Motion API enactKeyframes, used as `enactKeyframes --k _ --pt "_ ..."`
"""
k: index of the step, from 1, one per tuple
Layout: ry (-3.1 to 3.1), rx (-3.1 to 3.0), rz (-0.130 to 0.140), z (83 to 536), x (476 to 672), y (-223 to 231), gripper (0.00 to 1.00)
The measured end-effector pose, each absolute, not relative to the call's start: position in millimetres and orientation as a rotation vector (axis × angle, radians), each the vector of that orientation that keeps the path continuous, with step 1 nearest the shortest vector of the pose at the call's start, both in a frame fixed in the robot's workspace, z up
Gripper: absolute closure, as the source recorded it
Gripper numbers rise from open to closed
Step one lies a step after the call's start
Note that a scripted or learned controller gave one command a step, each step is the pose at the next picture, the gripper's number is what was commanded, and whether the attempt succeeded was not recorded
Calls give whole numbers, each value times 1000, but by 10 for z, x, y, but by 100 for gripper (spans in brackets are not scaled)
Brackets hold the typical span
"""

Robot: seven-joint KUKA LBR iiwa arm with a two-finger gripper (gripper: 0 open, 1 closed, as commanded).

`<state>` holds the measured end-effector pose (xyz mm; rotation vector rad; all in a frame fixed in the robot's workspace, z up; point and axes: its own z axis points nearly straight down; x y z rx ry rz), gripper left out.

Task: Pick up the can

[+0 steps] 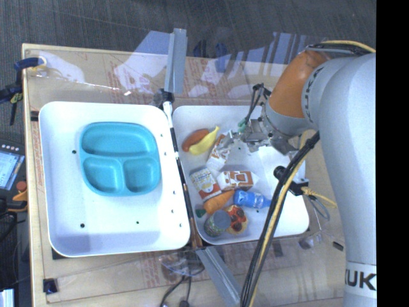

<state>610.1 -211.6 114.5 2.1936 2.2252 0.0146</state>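
left bin (57, 171): blue tray (120, 157) only. right bin (294, 219): can (217, 222) at 7 o'clock, touching carrot (218, 201), blue bottle (250, 200) just beside; banana (204, 142) at 11. likely light, stiff, smooth-sided; best taken across the round wall, clear of neighbours. gripper (246, 133) at 12, well apart; jaw state not discernible.

Cut off by the frame's right and bottom edges: most of the grey arm (348, 171), with only the letters "UK" of its lettering left at lower right. Hidden under the orange wrist band: the right bin's (291, 216) upper right corner. Too small and cluttered to read: the gripper (246, 133) fingers' stance. Blurred: labels on the can (217, 222) and small cartons (238, 180). Clipped at the left edge: a dark device (7, 165).
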Motion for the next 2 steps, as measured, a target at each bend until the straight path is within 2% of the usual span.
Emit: enactKeyframes --k 1,2 --pt "2207 2204 23 1090 6654 -2118 0" --pt "2236 2206 1 930 6577 -1562 0"
